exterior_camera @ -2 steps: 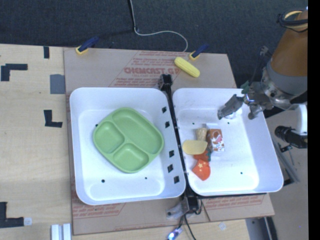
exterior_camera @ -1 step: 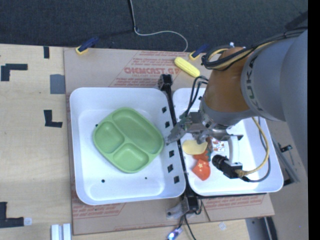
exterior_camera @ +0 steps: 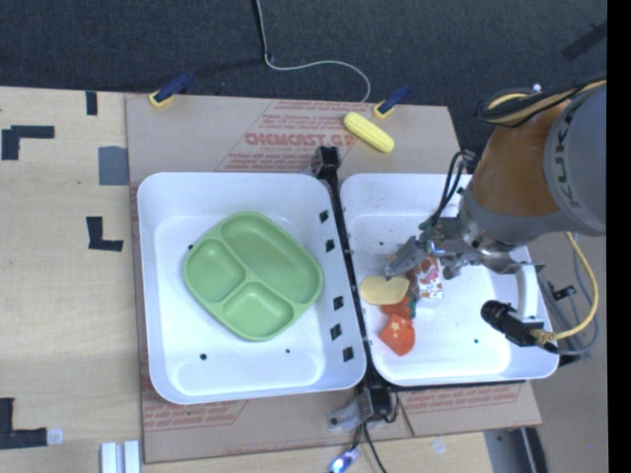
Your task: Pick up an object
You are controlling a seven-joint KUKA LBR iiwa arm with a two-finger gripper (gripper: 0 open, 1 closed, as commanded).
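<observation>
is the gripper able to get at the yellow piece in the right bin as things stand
Probably yes. The gripper hangs just above the yellow piece in the right bin, nothing lying over it; only a red piece sits close beside it.

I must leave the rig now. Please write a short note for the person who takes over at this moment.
Gripper: low in the right bin, above the small things; open or shut is not visible.
Things: yellow piece, red piece and small red-white packet lie close together in the right bin. Green divided plate lies in the left bin.
Done: no grasp visible.
Left: grasp one object and lift it.
</observation>
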